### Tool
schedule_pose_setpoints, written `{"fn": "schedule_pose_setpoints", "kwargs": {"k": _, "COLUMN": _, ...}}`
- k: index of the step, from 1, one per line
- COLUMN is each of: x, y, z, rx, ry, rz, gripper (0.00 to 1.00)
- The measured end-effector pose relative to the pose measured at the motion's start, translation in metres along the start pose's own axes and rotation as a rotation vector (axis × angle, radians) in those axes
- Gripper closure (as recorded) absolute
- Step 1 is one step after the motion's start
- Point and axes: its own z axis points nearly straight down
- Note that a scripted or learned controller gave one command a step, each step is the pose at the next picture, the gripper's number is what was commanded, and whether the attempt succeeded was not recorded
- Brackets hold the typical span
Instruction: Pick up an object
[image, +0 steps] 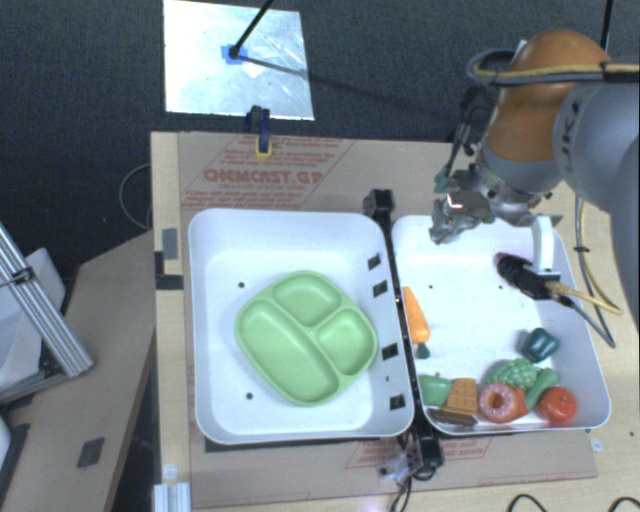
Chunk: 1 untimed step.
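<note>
The gripper, open or closed I cannot tell, is hovering over the right bin, and the carrot is looking light, stiff and slippery, best pinched across its middle.

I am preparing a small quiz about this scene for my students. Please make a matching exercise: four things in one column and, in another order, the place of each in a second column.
Things
1. green plate
2. carrot
3. tomato
4. gripper

Places
A. in the near right corner of the right bin
B. above the far end of the right bin
C. in the left bin
D. by the left wall of the right bin

Pairs: 1-C, 2-D, 3-A, 4-B
</note>
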Motion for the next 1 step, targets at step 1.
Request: {"fn": "schedule_pose_setpoints", "kwargs": {"k": 1, "x": -0.0021, "y": -0.0002, "z": -0.0006, "rx": 0.0, "ry": -0.001, "rz": 0.002, "gripper": 1.0}}
